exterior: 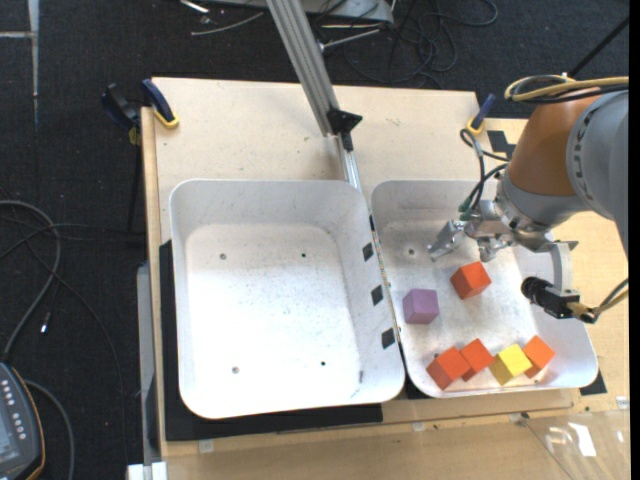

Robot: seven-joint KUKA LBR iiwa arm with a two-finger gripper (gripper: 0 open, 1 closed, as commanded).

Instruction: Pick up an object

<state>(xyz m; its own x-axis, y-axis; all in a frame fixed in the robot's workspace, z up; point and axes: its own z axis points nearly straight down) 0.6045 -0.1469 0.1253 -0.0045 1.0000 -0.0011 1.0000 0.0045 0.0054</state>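
The end effector (462, 236) hangs over the right bin (395, 203), its metal fingers spread apart and holding nothing. An orange cube (470, 280) lies just below it, a purple cube (420, 306) farther off. To grasp well, it should centre over the orange cube, then descend straight.

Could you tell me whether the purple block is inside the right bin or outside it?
Inside. The purple block rests on the right bin's floor near its left wall, apart from the other blocks.

Matt white plastic bins (200, 268) on a smooth pale wooden bench (250, 128).
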